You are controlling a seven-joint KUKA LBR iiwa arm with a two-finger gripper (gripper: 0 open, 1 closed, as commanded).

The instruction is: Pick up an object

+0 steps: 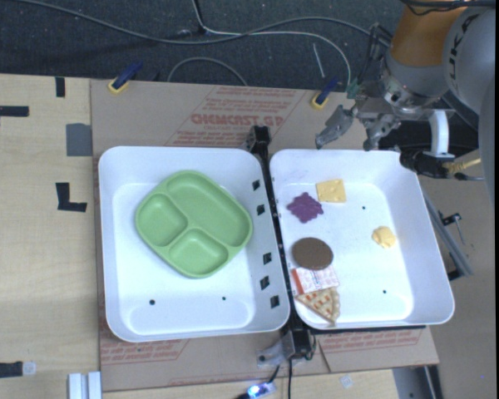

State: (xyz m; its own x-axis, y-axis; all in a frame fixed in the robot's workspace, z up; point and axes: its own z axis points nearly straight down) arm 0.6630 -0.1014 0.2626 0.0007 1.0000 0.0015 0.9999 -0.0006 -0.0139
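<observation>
Sitting well left of the fingers, a glossy green three-compartment plate fills the left bin. Below them lie a jagged purple piece, a flat brown disc, and a yellow square. The fingers hang spread apart, grasping nothing.

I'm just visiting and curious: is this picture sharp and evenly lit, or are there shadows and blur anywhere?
In the camera view, light is soft and even; the green plate and the bins' white rims show only faint shadows and no harsh glare. The small food pieces, like the brown disc, look slightly soft; the gripper up top is a little blurred.
</observation>
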